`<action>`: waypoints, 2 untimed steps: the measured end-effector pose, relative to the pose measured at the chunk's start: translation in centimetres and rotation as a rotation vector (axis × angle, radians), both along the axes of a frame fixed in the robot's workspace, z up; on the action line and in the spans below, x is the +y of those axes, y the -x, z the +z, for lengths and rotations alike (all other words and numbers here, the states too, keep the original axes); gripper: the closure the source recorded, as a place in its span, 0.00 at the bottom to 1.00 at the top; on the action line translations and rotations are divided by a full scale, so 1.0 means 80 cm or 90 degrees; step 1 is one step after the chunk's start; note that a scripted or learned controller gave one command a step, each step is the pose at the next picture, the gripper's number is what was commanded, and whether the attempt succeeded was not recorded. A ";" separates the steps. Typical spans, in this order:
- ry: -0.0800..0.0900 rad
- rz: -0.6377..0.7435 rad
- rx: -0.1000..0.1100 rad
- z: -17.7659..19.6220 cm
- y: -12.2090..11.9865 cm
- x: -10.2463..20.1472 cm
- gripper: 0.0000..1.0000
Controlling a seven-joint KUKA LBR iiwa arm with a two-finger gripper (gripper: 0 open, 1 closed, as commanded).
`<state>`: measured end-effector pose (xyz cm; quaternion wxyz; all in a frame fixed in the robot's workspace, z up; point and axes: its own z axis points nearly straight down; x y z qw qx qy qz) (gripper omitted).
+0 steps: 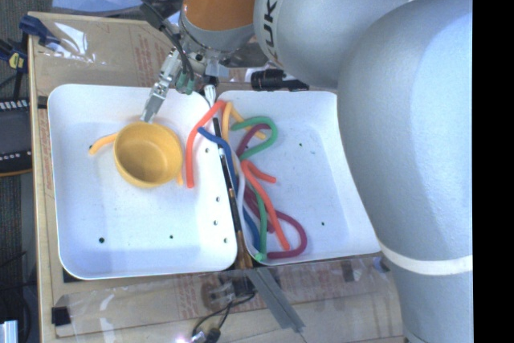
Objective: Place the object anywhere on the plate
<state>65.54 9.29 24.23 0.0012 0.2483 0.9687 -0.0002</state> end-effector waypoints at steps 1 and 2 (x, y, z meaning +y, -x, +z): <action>0.000 0.002 -0.001 0.013 -0.001 0.001 1.00; 0.000 0.002 -0.001 0.013 -0.001 0.001 0.00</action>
